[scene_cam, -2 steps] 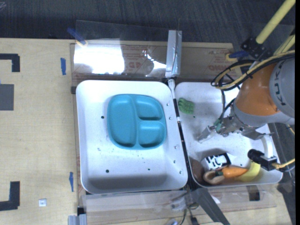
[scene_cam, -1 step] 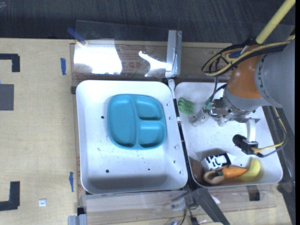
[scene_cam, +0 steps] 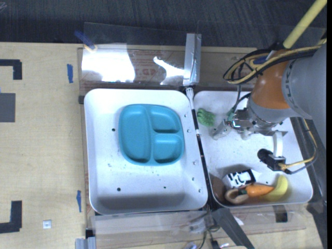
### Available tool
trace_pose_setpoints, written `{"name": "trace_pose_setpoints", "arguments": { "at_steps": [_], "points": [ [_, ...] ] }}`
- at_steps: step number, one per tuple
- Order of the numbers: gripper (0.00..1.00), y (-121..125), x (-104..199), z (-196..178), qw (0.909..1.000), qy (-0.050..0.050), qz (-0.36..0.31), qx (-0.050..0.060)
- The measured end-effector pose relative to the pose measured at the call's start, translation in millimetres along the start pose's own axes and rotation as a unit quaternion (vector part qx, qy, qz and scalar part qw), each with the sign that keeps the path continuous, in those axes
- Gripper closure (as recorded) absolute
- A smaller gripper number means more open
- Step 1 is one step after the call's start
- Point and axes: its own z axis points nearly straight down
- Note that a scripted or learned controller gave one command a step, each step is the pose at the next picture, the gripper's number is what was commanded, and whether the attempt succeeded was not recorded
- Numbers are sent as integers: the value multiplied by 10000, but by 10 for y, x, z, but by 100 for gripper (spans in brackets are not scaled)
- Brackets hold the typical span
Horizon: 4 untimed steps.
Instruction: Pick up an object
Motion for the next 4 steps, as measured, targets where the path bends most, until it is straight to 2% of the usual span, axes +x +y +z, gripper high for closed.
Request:
{"name": "trace_pose_setpoints", "arguments": {
  "at_steps": [1,2,3,4],
  "points": [
    [0,664,-180,15,9938,-1,-1112,11],
    [0,-359,-143,-361,9986,6,-534,24],
    [0,-931,-299,-9,9980,3,-628,3],
    [100,-910,-305,-122,9981,-8,-618,-31]
  ]
}}
